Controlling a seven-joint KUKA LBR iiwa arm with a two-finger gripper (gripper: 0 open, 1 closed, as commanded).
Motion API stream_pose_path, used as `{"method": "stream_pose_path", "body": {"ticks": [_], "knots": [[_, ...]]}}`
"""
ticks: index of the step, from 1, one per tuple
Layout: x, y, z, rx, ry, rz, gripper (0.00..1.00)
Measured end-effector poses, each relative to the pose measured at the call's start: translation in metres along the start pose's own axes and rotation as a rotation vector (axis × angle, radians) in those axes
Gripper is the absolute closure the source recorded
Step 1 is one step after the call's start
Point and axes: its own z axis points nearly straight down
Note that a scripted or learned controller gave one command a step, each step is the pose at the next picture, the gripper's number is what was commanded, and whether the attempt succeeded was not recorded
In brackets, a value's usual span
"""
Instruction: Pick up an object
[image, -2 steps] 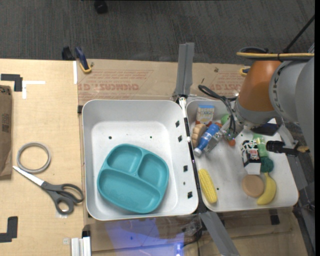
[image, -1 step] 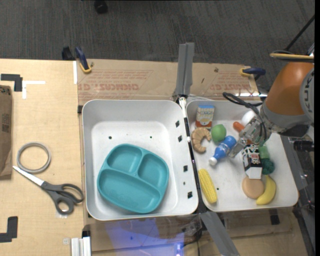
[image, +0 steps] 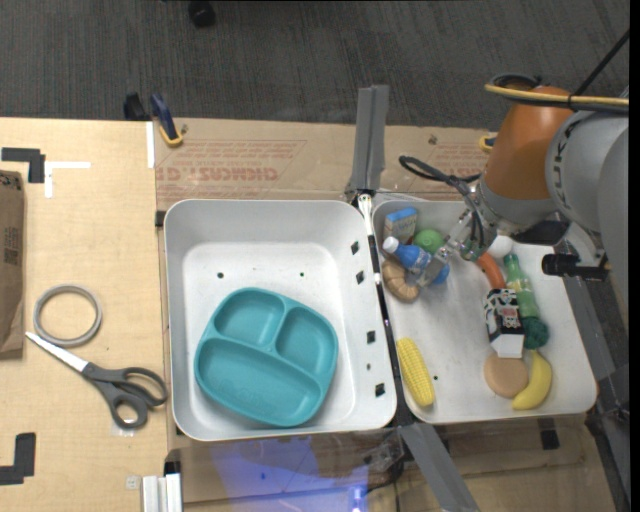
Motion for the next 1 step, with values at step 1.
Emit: {"method": "stream_pose_path", "body": {"ticks": [1], "knots": [[0.0183, -0.0601, 0.0004, 0.001, 0.001, 0.009, 0.00]]}}
